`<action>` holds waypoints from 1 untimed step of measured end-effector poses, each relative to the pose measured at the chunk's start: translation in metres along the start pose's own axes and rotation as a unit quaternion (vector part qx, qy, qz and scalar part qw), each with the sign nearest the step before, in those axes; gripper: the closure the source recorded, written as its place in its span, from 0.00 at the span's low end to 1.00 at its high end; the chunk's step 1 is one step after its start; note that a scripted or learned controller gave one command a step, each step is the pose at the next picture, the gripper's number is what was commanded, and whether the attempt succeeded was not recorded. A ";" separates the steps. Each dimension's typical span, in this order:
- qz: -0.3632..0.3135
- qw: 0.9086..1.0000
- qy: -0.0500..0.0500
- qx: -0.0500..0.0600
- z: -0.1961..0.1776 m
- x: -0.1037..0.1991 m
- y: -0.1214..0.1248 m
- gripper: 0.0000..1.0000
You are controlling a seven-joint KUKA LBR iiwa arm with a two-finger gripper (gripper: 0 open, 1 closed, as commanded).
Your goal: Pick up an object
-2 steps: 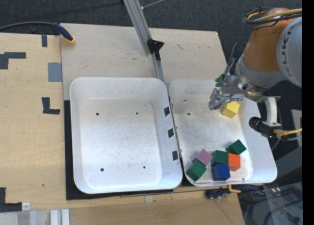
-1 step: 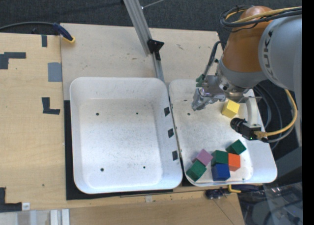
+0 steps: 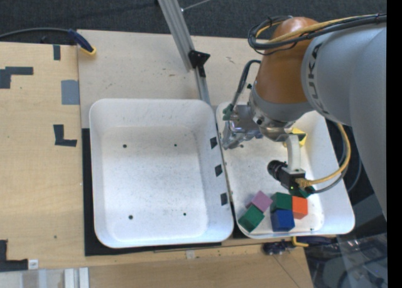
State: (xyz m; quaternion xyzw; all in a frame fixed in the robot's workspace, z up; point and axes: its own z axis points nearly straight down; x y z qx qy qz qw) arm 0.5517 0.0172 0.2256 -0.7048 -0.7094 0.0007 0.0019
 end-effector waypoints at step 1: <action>0.000 1.000 0.000 0.000 0.009 0.049 -0.013 1.00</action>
